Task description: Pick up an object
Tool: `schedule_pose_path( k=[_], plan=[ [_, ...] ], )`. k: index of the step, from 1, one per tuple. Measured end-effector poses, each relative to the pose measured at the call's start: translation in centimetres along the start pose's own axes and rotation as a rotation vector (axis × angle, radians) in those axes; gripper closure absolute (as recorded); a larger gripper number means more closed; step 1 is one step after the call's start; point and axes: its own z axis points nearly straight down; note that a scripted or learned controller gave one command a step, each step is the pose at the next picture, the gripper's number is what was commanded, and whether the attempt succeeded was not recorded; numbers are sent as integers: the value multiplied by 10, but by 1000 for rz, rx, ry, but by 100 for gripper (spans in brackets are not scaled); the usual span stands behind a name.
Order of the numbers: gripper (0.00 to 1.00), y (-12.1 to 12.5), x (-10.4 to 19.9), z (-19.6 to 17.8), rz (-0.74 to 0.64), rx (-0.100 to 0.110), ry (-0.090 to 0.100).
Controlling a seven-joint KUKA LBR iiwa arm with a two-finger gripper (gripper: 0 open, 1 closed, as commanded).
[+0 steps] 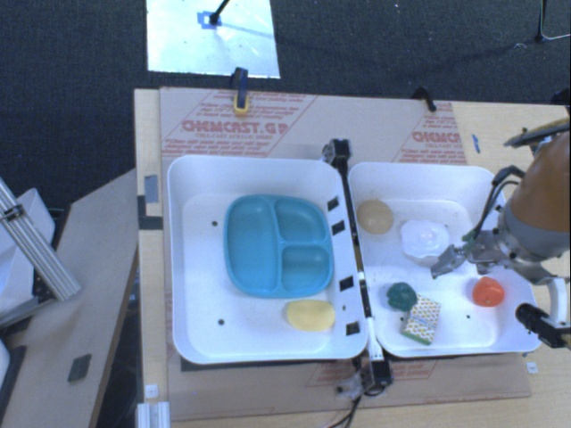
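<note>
The right bin [446, 190] holds a tan round ball [375, 216], a white lumpy object [423, 237], a dark green object [401, 295], a patterned green-and-yellow block [421, 319] and an orange-red ball [487, 291]. My gripper [457, 260] reaches in from the right and hangs low over this bin. It sits just right of the white object and up-left of the orange-red ball. Nothing is seen in its grasp.
The left bin [201, 328] carries a blue divided plate [275, 244] and a yellow oval object [309, 314] near its front wall. A black divider with clips [350, 257] runs between the bins. The arm's grey body [535, 226] covers the right bin's far right side.
</note>
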Motion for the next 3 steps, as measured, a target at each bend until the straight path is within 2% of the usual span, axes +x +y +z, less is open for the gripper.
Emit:
schedule_pose_path(
  k=[1,2,3],
  plan=[
    [100,1,-1,-13,0,-4,-2],
    [100,7,-3,-76,-3,-8,-4],
    [100,9,-3,-97,-3,-6,-3]
  ],
)
